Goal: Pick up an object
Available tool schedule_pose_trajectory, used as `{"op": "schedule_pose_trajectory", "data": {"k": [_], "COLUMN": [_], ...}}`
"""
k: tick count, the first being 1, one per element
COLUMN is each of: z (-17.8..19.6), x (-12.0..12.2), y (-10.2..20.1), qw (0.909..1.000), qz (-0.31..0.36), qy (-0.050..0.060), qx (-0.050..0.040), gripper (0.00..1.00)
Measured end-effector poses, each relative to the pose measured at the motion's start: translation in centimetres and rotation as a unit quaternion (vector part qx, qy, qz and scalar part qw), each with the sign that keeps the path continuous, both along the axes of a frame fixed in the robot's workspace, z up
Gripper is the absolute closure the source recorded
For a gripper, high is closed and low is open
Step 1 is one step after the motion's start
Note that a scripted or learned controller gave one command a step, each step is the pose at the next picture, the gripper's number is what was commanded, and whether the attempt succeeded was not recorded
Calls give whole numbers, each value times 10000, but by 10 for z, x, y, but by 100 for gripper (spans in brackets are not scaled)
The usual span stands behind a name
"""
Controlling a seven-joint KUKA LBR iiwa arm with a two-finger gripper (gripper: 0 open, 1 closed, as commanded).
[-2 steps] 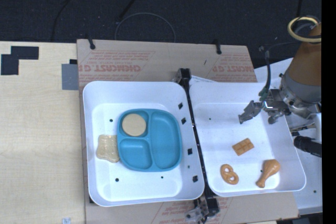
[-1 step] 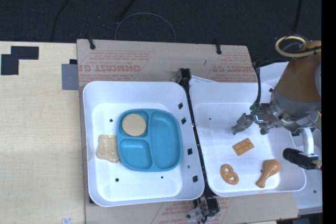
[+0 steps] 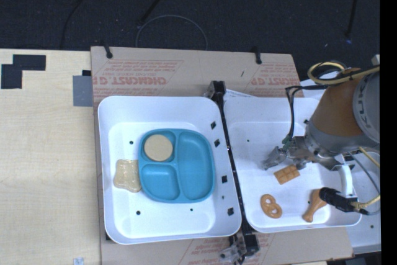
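The arm [image 3: 347,112] comes in from the right and hangs low over the right bin [image 3: 260,118], its gripper [image 3: 284,158] sitting just above and to the left of a small tan waffle-like square [image 3: 287,174]. The square lies tilted on the bin floor, flat and ridged, with the grey fingers close by its upper edge; whether they touch it I cannot make out, and whether they stand open or closed I cannot tell either, since they blur into one grey clump. Below it, near the front rim, lie a brown pretzel [image 3: 270,206] and, further right, a tan drumstick-shaped piece [image 3: 314,206], both well apart from the gripper. The left half of this bin's floor is bare white, giving room toward the dividing wall. The arm's bulk and its cables cover the bin's right side, and a black part of the rig overlaps the drumstick's top. In the left bin [image 3: 118,220] a blue sectioned plate [image 3: 186,164] holds a round tan biscuit [image 3: 158,147], and a pale yellowish slab [image 3: 127,175] rests against the plate's left edge.
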State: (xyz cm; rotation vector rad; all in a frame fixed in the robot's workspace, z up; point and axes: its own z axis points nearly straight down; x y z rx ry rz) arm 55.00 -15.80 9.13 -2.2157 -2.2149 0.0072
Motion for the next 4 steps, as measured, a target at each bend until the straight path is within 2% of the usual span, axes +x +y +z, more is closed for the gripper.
{"op": "schedule_pose_trajectory", "data": {"k": [1, 2, 4], "z": [14, 61, 148], "x": [1, -6, -4], "y": [-2, -8, -10], "qw": [10000, 10000, 10000], "qz": [-24, -20, 7], "qy": [-20, -50, -58], "qx": [-6, -16, -18], "gripper": [100, 100, 100]}}
